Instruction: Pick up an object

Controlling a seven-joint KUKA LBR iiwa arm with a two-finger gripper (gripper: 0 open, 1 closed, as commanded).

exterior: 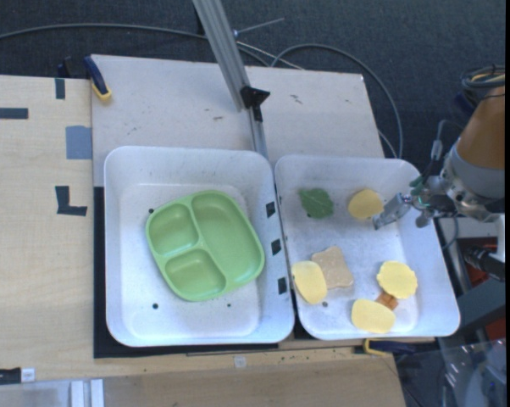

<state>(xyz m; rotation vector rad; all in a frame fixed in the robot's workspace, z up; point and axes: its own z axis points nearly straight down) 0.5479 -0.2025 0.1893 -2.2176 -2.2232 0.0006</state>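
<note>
Standing over the counter [35, 227], one records two white bins side by side. Left bin [119, 312]: one green divided tray [206, 244], three compartments, lying flat. Right bin [429, 308]: a green lump [316, 202] near the far wall; a yellow piece [365, 203] just beside it; a tan slice like bread [333, 268] touching another yellow piece [309, 281] at the near left; two more yellow pieces [397, 279] [373, 315] at the near right, with a small brownish scrap between them. Gripper [399, 212]: at the right bin's right side, just beside the far yellow piece, apart from it, nothing between its parts; whether the fingers are spread or closed cannot be told at this size. Step in hand, by judgement: the approach, no object yet taken. Next move would call for centring over one item, likely that nearest yellow piece, descending, and closing squarely on it; flat pieces may slip. Brands, labels, writing: none legible; only dark tape marks on the counter at left.
</note>
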